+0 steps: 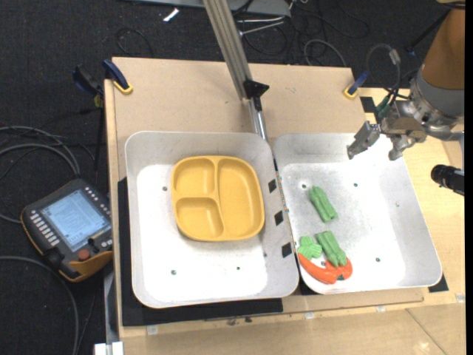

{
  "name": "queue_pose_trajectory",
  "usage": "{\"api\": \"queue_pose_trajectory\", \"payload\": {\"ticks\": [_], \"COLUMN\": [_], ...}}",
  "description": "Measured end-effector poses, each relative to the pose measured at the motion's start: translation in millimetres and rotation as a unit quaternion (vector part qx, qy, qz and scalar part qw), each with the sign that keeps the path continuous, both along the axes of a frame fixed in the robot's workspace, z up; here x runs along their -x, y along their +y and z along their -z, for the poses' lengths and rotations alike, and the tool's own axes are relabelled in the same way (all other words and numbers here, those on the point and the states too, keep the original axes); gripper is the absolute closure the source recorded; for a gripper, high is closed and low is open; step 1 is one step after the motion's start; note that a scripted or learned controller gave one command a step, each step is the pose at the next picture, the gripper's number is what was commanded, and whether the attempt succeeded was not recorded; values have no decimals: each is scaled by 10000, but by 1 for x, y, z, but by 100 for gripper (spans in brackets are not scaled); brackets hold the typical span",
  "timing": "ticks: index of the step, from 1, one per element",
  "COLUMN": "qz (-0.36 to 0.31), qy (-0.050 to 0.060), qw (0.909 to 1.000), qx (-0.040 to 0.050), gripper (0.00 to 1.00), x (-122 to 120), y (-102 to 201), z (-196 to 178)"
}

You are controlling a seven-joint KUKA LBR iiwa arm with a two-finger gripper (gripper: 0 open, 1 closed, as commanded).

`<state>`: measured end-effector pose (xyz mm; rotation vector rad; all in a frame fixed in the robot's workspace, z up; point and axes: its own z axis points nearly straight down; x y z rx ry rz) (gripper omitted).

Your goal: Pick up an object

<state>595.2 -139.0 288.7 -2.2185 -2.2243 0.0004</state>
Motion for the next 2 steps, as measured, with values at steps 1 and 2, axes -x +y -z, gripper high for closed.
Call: {"api": "queue_pose_trajectory", "payload": {"ticks": [1,2], "qz": [3,13], "qy": [1,31], "qw": [10000,10000], "qx": [-1,-3], "gripper": [0,0], "x": [0,7], "y": [0,2], "z": [0,62]}}
